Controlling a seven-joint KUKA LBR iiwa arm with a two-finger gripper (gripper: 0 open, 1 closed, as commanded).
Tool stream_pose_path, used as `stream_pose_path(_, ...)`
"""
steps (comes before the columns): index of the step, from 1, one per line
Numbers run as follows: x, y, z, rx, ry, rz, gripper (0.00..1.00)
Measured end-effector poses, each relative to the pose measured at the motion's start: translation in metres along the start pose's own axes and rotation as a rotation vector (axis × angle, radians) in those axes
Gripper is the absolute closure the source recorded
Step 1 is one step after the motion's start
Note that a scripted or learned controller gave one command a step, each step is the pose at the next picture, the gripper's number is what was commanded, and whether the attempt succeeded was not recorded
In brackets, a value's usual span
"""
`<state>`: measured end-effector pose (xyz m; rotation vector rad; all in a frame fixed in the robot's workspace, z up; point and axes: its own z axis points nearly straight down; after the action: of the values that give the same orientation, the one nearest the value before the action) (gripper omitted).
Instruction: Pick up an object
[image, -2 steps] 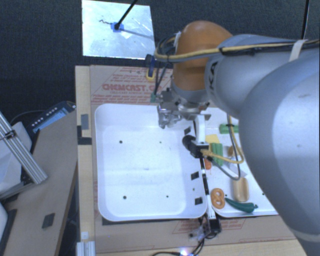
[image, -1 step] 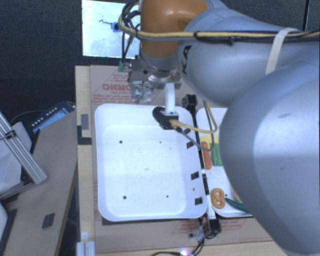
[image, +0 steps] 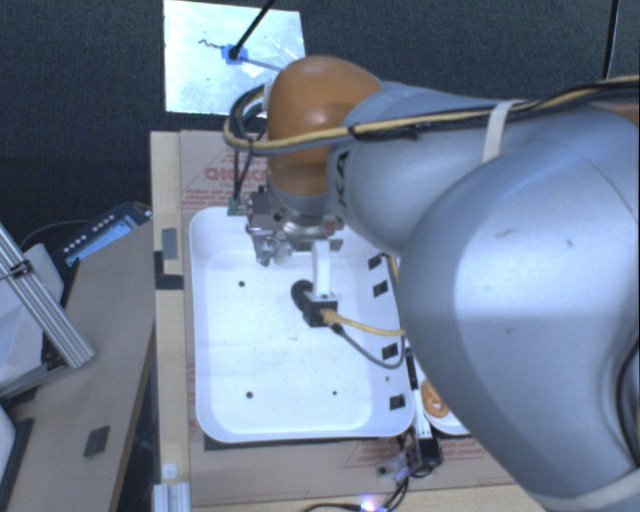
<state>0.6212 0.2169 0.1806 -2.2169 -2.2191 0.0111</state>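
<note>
A small round orange-brown object (image: 434, 399) is seen nearest the camera, well apart from the pincer (image: 266, 252) and off to its right in the view, lying in the right bin (image: 455, 426) and partly hidden by the grey arm (image: 520, 260). The left bin (image: 230, 380) is spread on the surface (image: 120, 400) below and in front of the pincer. The pincer is held low over that bin's far left corner; how far it is open cannot be told. The orange band (image: 310, 110) is seen just above and behind it.

Right bin (image: 455, 430) mostly behind arm (image: 520, 260)
</note>
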Motion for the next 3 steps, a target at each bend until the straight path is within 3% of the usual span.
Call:
stream_pose_path(1,0.013,-0.044,-0.236,-0.026,0.010,-0.006,1.00)
stream_pose_path(2,0.016,0.047,-0.232,-0.014,0.002,0.000,1.00)
stream_pose_path(3,-0.026,0.046,-0.220,-0.008,0.001,0.003,1.00)
